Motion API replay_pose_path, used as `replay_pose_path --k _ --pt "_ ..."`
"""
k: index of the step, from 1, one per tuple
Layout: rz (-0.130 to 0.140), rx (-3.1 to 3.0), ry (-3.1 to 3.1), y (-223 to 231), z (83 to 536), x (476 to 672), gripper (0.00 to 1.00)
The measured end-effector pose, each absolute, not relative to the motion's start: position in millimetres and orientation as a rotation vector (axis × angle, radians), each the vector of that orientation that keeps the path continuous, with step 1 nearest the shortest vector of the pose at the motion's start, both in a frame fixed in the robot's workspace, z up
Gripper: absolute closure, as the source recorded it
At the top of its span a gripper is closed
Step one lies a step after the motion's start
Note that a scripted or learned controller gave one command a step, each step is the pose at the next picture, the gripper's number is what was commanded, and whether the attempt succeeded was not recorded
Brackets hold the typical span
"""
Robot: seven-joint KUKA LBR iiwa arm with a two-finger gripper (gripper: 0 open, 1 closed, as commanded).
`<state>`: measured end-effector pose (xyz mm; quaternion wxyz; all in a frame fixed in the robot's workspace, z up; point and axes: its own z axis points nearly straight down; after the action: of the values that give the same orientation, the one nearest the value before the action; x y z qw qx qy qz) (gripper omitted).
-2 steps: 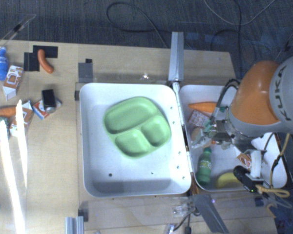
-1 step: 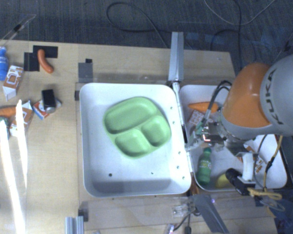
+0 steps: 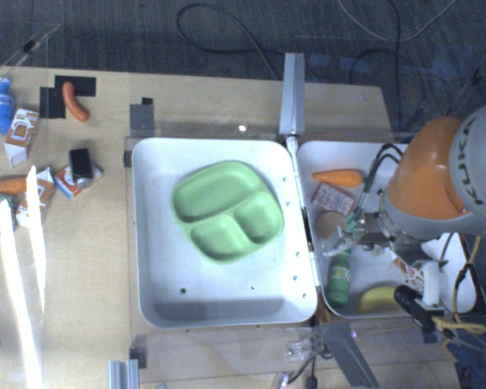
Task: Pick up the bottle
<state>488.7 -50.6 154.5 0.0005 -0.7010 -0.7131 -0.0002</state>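
A small green bottle (image 3: 338,278) lies in the right bin (image 3: 308,156), near that bin's front left corner, with its cap end pointing away from the front. My gripper (image 3: 355,235) hangs just above and behind the bottle's cap end, under the grey and orange arm (image 3: 425,181) that reaches in from the right. The arm's bulk covers much of the right bin.
In the right bin also lie a carrot (image 3: 338,178), a flat packet (image 3: 334,202) and a banana (image 3: 378,298) beside the bottle. The left bin (image 3: 154,217) holds a green divided plate (image 3: 227,209). Small items lie on the bench at far left.
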Motion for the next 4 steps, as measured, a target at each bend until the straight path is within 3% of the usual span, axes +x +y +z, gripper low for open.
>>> replay_pose_path --k 4 --pt "0.000 -2.202 -2.239 -50.8 154.3 488.6 0.00"
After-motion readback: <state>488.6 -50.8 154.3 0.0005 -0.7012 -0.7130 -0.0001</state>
